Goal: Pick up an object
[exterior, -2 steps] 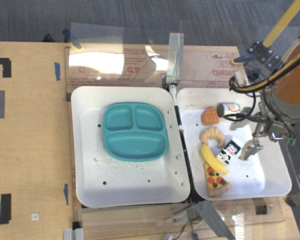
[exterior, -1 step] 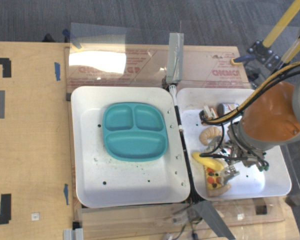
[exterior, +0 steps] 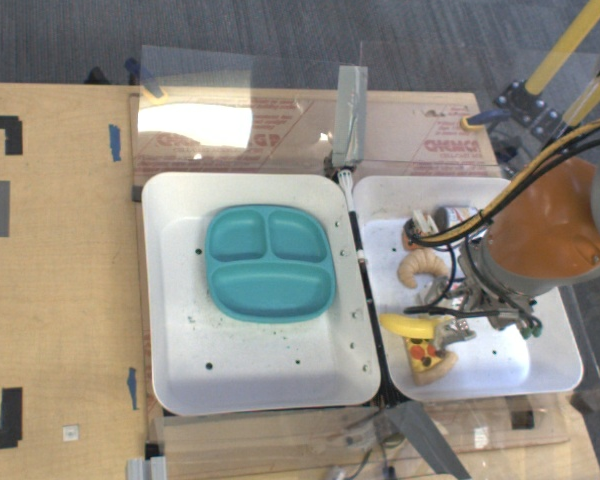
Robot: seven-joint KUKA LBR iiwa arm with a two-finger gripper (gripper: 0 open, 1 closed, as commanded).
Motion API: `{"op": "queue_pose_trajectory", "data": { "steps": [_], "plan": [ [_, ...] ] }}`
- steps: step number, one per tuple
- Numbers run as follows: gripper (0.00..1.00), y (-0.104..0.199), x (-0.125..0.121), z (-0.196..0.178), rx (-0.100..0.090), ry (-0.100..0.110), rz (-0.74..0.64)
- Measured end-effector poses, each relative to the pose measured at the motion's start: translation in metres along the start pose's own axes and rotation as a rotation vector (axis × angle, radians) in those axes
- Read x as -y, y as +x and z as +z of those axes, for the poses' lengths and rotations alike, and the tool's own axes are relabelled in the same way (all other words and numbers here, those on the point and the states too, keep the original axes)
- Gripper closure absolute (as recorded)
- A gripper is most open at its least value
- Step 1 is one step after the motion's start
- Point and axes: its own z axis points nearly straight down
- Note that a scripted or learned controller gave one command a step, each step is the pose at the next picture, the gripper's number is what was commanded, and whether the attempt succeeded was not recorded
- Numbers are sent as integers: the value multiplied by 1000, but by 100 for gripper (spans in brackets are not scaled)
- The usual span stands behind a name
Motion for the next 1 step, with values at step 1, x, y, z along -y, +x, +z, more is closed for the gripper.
{"op": "queue_pose_trajectory", "data": {
  "steps": [1],
  "plan": [
    [100,-9,-38,-82,-15,-6,480]
  ]
}}
